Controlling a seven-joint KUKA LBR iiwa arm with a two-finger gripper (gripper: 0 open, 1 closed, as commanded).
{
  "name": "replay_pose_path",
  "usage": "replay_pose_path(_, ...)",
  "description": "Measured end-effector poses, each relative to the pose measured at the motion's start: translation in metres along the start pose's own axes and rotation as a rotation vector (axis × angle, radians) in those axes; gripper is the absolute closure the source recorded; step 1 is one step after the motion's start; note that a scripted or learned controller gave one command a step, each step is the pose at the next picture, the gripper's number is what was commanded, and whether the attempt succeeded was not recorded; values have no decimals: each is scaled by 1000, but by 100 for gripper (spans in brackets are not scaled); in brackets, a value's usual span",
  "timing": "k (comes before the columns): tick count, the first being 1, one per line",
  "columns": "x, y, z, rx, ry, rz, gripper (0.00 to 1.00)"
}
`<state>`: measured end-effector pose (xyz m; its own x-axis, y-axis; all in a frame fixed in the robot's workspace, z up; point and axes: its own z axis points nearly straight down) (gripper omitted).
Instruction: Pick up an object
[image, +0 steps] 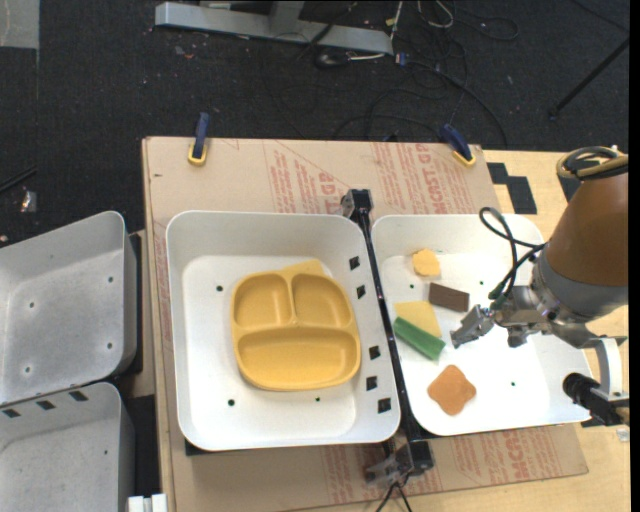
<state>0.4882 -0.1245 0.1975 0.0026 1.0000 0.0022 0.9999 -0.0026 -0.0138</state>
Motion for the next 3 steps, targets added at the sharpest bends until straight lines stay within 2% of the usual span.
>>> replay_pose_path(1,0,3,-6,-12,-2,-3,0)
replay_pose_path(3,3,4,108,-10,-1,-1,0)
